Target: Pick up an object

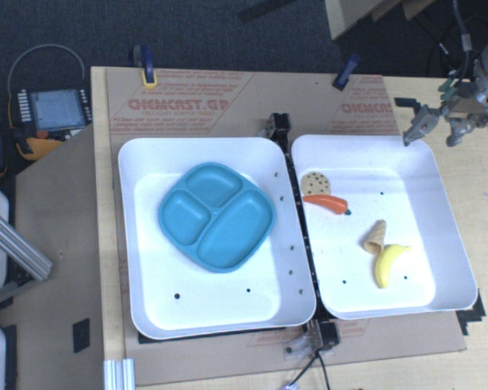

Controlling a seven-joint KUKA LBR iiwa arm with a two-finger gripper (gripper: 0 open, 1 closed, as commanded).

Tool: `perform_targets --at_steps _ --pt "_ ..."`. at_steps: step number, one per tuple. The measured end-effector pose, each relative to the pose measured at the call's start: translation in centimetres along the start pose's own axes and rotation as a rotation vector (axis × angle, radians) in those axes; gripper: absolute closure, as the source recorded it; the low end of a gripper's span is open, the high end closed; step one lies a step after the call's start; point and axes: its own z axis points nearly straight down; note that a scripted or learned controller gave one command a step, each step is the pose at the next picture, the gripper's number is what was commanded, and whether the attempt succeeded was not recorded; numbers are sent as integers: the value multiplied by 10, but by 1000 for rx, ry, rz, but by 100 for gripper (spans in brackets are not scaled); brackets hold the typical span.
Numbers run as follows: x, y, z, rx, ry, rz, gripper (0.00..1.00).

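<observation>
The right bin (439, 218) holds a round cookie (315, 184), an orange carrot (326, 204), a tan cone-shaped piece (376, 236) and a yellow banana (389, 263). A blue divided plate (217, 215) lies in the left bin (138, 242). My gripper (435, 130) hangs at the far right above the back right corner of the right bin, well away from the food. Its two fingers are spread apart with nothing between them.
The bins sit on a cardboard sheet (228, 96) clamped to the bench. A small screen with a cable (55, 108) stands at the left. A metal rail (12, 242) lies at the left edge.
</observation>
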Motion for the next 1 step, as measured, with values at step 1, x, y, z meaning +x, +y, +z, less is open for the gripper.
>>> perform_targets --at_steps 1 --pt "1 3 -10 -15 -4 -4 0"
